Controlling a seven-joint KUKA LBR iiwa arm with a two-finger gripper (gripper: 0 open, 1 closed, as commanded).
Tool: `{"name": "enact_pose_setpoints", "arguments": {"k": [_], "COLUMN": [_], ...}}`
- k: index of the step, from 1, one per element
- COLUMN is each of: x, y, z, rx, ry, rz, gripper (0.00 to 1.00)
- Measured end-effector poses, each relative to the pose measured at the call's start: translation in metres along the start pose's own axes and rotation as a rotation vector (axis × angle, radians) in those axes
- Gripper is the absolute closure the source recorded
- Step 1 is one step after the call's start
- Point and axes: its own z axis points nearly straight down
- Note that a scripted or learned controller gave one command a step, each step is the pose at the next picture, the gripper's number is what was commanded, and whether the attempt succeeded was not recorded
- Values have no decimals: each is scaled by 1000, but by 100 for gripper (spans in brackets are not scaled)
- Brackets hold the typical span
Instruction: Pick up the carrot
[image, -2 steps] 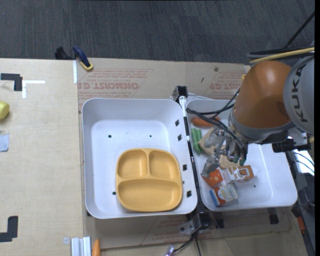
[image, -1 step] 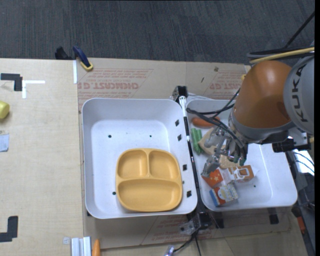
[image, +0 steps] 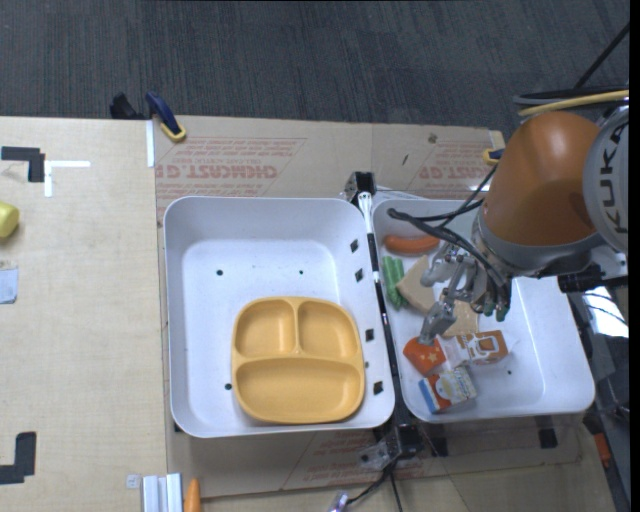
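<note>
table: bare wood-toned top at far left, cardboard under the bins.
left bin: holds a yellow divided plate, nothing on it.
right bin: crowded with toy food and small cartons.
carrot: judged to be the orange, elongated piece lying near the back wall of the right bin, just beside a green piece.
red item: lower in the pile, beside a small carton.
gripper: low over the pile, near the red item, apart from the carrot; cannot tell how far open, nothing seen held.
step: approach, no grasp yet.
next move: shift toward the back wall, line up across the carrot, descend.
</note>
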Motion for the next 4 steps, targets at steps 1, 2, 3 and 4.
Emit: {"name": "enact_pose_setpoints", "arguments": {"k": [1,2,3,4], "x": [-112,-56,-33,84], "y": [-39,32,80,95], "z": [-59,-140,-27,-8], "rx": [0,-1,-1,-1], "ry": [-2,0,3,4], "rz": [149,96,-63,-117], "gripper": [0,0,0,0]}}
